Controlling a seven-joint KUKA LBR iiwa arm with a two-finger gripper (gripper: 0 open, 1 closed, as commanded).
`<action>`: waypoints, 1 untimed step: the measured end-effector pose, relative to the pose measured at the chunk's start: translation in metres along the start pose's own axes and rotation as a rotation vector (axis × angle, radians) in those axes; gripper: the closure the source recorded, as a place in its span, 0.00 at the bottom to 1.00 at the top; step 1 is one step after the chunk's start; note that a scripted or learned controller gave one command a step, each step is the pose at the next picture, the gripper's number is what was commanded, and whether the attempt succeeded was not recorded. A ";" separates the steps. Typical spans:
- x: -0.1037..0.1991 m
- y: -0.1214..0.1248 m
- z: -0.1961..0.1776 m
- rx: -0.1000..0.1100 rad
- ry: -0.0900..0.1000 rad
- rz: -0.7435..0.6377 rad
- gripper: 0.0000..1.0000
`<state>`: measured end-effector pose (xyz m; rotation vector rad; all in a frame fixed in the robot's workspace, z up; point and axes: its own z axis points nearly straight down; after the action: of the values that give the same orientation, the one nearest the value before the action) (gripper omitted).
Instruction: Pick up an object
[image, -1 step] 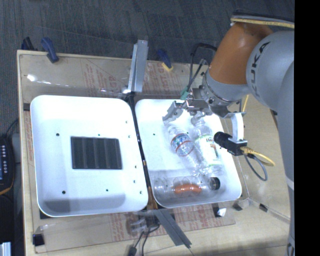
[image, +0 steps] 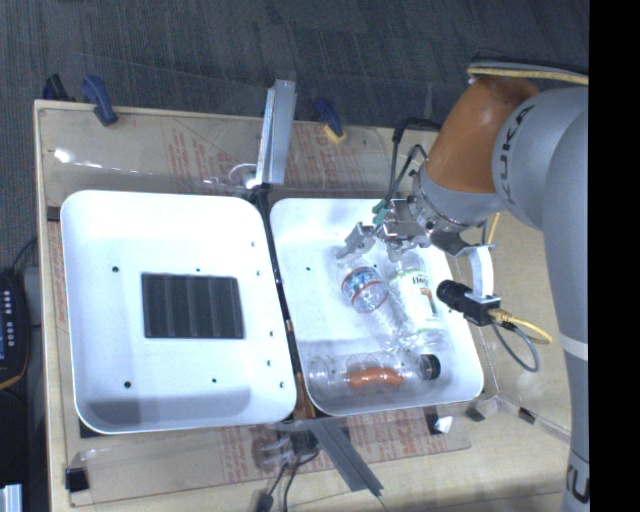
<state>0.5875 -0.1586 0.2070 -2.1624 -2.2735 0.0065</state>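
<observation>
The right bin (image: 300, 300) holds all the loose things, and the arm (image: 520, 130) reaches over its upper right corner. The gripper (image: 385, 240) sits low over the bin's upper middle, its metal parts splayed toward the left; from this angle whether its fingers are apart or together cannot be told, since the wrist covers most of them.

Just below the gripper lies a clear plastic bottle (image: 375, 300) with a blue and white label. Its long axis runs on a slant, from the labelled end near the gripper down and to the right toward the bin's lower middle. It seems to lie just beneath the gripper rather than between the fingers. To the right of it, nearly parallel, lies a white bottle (image: 415, 290) with a green and white label, its upper end close under the gripper.

Farther below, along the bin's near wall, a second clear bottle (image: 345, 375) lies crosswise, its long axis left to right, with an orange-red thing (image: 372, 378) lying in or on it. A small dark cap-like piece (image: 430, 367) lies at its right end.

Left of the gripper, well apart, the left bin (image: 110, 240) holds a dark ribbed rectangular pad (image: 192, 306) lying flat at its middle. Both bins rest on the counter (image: 480, 460).
</observation>
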 end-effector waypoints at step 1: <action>-0.050 0.003 0.114 0.000 0.003 -0.050 0.00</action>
<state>0.5927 -0.2081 0.0929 -2.1034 -2.3253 0.0025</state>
